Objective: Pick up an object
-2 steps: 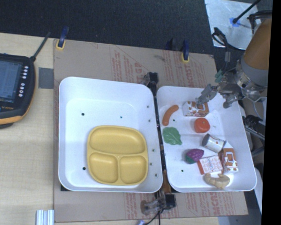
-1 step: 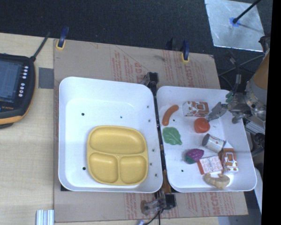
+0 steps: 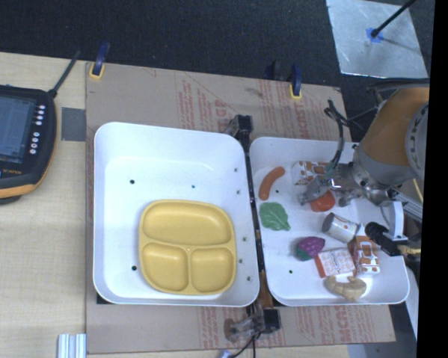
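My claw (image 3: 318, 193) hangs low in the right bin (image 3: 278, 286), near its far side, with my grey arm (image 3: 387, 146) and its orange band reaching in from the right. Whether its fingers are spread or pressed together I cannot tell; they blur into the clutter below. A red object (image 3: 322, 201) lies right under the claw tip, and I cannot tell if it touches me.

Taking that red object as my mark: a printed packet (image 3: 310, 170) lies just beyond it, an orange sausage (image 3: 269, 181) to its left, a green leaf (image 3: 274, 216) nearer and left. A silver can (image 3: 340, 227) lies just to its right and nearer. Further toward the near rim sit a purple piece (image 3: 309, 248), a red-and-white packet (image 3: 336, 262), a small carton (image 3: 365, 255) and a tan lump (image 3: 345, 287).

Well left, the left bin (image 3: 120, 154) holds a yellow tray (image 3: 187, 247). A black and orange pendant (image 3: 12, 141) rests on the surface (image 3: 31, 277).
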Tool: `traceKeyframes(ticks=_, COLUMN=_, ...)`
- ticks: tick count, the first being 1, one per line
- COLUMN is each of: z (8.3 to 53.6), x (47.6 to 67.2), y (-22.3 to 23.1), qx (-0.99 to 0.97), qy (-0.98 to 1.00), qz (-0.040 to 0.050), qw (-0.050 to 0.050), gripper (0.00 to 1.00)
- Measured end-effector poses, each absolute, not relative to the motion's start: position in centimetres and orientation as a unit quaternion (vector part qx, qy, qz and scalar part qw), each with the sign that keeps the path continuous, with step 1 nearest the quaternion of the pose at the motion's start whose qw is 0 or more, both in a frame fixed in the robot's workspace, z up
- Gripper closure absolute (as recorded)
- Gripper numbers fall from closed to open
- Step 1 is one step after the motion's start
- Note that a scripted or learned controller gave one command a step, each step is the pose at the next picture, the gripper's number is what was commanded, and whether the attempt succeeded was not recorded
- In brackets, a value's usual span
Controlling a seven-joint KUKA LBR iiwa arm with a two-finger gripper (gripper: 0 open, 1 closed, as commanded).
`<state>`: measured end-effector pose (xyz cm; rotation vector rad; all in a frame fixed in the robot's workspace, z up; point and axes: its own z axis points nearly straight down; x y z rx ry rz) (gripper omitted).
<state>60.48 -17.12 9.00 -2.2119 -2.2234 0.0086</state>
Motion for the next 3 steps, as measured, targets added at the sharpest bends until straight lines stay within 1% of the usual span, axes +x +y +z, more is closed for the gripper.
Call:
traceKeyframes(ticks=1, z=10.3, x=60.6, y=-17.3, qx=-0.704, qy=-0.71, qz=0.0023, qw=0.0, gripper=1.0)
traceKeyframes(ticks=2, z=22.1, x=65.5, y=-11.8, qx=-0.705, qy=-0.709, qz=-0.0001, qw=0.0, gripper=1.0)
traceKeyframes(ticks=3, z=22.6, x=61.6, y=-5.4, qx=-0.705, qy=-0.709, qz=0.0019, qw=0.001, gripper=1.0)
